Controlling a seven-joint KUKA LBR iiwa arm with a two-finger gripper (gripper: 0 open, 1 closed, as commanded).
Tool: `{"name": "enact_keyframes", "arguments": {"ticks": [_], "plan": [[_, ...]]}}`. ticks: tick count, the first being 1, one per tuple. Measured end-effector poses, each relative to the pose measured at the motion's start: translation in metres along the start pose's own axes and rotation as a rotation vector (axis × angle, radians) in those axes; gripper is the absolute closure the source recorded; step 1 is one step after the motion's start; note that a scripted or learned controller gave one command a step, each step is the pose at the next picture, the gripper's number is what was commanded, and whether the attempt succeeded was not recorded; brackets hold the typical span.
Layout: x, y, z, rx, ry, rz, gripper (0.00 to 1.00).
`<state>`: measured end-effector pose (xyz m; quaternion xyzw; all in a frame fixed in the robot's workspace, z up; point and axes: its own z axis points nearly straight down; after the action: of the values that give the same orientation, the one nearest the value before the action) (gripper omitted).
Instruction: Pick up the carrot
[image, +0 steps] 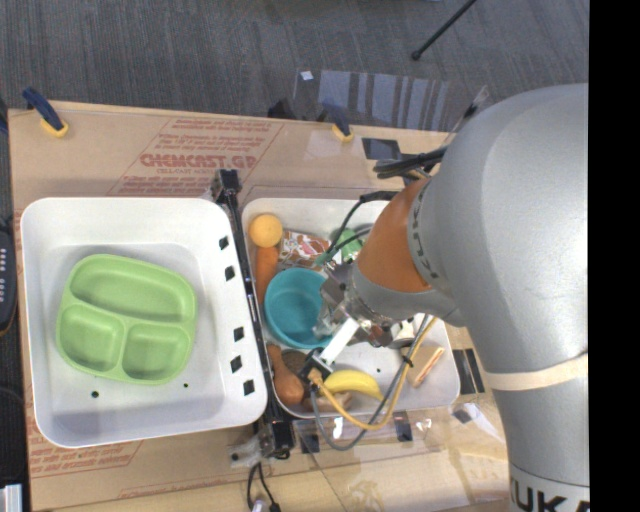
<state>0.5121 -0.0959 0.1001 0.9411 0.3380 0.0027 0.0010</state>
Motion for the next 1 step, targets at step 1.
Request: {"name": "enact_keyframes", "arguments": {"ticks": [1], "plan": [[0.0745,-0.0795,-0.0943,0.005,-0.001,-0.109,1.00]]}}
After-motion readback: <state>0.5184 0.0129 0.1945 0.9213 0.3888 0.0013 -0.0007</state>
